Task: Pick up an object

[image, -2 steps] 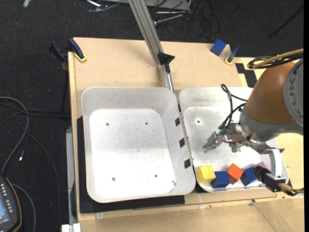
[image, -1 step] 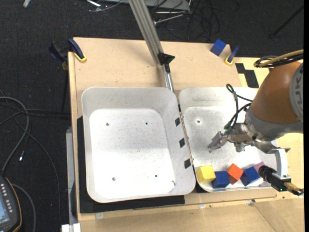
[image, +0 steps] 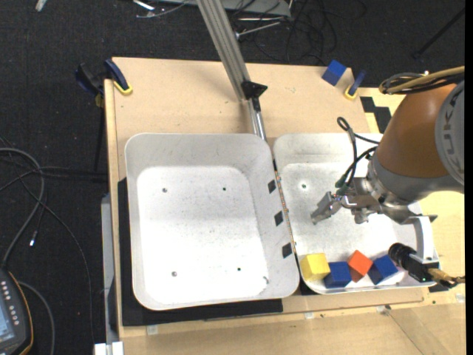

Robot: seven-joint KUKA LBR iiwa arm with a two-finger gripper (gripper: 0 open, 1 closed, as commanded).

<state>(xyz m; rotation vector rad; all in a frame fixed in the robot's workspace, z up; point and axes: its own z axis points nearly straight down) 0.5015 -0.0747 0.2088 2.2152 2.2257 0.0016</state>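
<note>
Arm position: the grey arm (image: 421, 146) enters from the right and reaches over the right bin (image: 310, 154). The gripper (image: 319, 213) hangs above the bare white floor in the middle of that bin, tilted toward the lower left. Whether it is open or closed cannot be told from this angle, and no object is visible in its grasp.

Contents of the right bin: four blocks lie in a row along the near wall, well apart from the gripper.
- yellow block (image: 315, 265) at the left end, close to the bin's near-left corner
- left blue block (image: 339, 274) just beside the yellow block
- orange block (image: 360, 263) next in line, tilted and touching both blue neighbours
- right blue block (image: 383, 270) at the right end of the row

The left bin (image: 199, 220) sits directly alongside the right bin, their rims meeting down the centre.

Bench (image: 185, 95) surface: a separate blue cube (image: 335, 71) rests on the bare board behind the right bin, near the far-right corner. A slanted metal strut (image: 222, 35) runs from the top of the view down to the far end of the seam between the bins.
</note>
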